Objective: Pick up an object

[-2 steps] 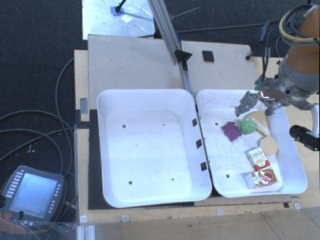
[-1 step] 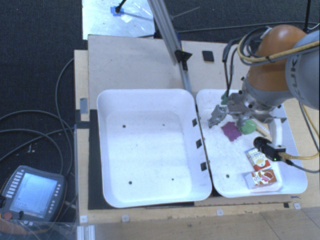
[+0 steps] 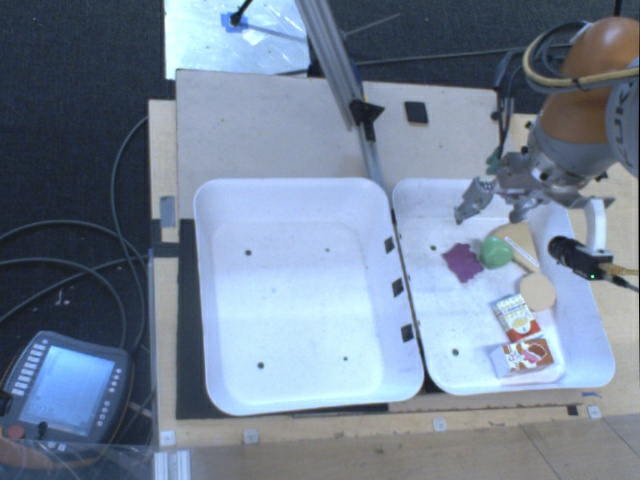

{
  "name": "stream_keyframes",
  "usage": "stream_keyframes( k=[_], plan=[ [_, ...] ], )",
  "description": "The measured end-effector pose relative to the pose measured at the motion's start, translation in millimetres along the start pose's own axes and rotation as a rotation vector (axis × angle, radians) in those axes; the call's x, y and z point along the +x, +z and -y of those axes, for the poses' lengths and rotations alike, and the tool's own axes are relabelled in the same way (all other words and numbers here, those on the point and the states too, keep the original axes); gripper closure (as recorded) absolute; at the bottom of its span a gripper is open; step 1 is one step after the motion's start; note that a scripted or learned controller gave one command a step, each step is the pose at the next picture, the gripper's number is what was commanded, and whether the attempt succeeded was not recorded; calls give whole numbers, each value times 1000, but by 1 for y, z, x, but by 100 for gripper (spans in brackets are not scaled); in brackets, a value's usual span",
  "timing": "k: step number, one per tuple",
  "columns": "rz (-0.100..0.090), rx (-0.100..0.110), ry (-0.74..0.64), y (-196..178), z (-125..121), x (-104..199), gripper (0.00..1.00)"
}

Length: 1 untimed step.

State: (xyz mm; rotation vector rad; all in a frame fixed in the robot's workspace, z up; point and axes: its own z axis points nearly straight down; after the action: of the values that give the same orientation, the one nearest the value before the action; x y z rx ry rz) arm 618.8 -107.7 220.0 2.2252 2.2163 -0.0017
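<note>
Now hand (image 3: 478,204) grips nothing, fingers spread, above flat purple piece (image 3: 462,262) beside green ball (image 3: 496,251)

Bins: two shallow white bins side by side, the left bin (image 3: 230,298) and the right bin (image 3: 430,318). Loose items in the right bin: six, namely one purple piece (image 3: 462,262), one green ball (image 3: 496,251), one pale wooden stick (image 3: 519,247), one tan round piece (image 3: 538,291), and two small red-and-white packets, the upper packet (image 3: 514,315) and the lower packet (image 3: 524,355). Arms: one, carrying one gripper (image 3: 474,202). Handheld control pendants on the floor: one (image 3: 62,386).
</note>
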Motion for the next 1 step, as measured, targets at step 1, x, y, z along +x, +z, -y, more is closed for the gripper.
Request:
stream_keyframes(
  k=[1],
  plan=[
    [-2, 0, -7, 15, -17, 42, 0]
  ],
)
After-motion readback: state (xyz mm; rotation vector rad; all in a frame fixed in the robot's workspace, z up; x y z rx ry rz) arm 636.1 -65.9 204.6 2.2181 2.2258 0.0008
